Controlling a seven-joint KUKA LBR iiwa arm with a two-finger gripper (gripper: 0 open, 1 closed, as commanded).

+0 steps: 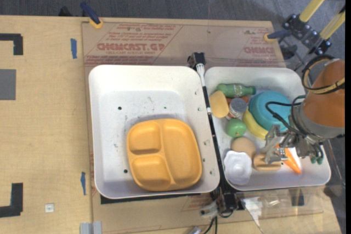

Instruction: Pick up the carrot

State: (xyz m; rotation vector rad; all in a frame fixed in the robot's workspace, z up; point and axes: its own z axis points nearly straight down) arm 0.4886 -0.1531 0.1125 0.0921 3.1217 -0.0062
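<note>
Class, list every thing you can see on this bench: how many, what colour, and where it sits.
Bins: two, white, side by side.
Divided tray: one, yellow-orange, left bin.
Bottle: one, green, right bin, far end.
Bowl: one, teal, right bin.
Banana: one, yellow, beside bowl.
Round fruit: one, green, right bin.
Cup: one, white, near corner.
Carrot: one, orange, near right corner.
Gripper: one, grey, beside the carrot.

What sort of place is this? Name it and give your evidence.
Probably a robot-grasping test bench: two white bins on taped cardboard, one holding toy food such as a carrot, and a robot arm over it.
</note>
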